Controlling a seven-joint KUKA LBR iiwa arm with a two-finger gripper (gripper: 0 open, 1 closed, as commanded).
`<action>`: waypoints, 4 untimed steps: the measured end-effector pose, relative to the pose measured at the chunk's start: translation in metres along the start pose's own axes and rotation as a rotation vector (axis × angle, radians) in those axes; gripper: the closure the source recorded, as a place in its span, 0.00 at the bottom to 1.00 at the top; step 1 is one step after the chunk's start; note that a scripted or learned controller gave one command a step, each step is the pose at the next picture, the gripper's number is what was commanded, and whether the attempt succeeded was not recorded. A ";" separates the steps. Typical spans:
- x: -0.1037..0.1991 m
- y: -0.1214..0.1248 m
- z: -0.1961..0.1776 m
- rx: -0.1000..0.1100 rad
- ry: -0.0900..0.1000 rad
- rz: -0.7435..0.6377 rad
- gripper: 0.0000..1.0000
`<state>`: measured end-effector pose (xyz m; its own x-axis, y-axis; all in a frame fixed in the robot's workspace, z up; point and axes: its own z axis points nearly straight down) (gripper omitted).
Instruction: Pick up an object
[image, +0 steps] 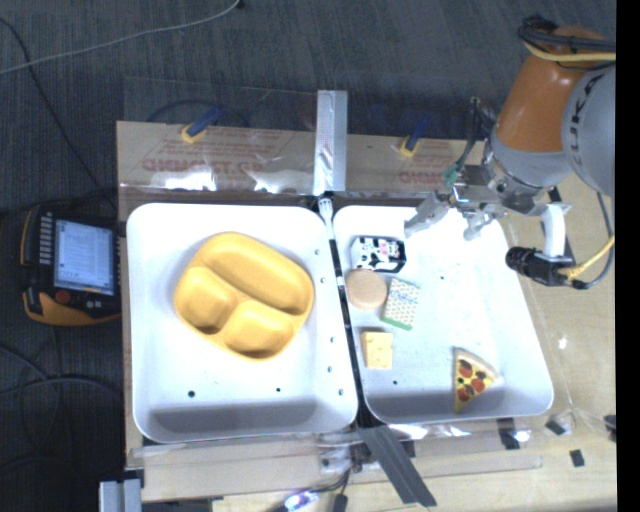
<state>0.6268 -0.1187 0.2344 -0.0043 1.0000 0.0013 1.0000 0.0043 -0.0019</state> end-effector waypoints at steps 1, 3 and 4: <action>0.012 0.042 0.004 -0.002 -0.004 -0.328 0.00; -0.091 -0.025 -0.019 -0.002 -0.005 -0.396 0.00; -0.024 0.000 0.070 -0.003 -0.002 -0.996 0.00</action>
<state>0.6271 -0.1424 0.1642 -0.8415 0.5402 -0.0008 0.5402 0.8415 0.0019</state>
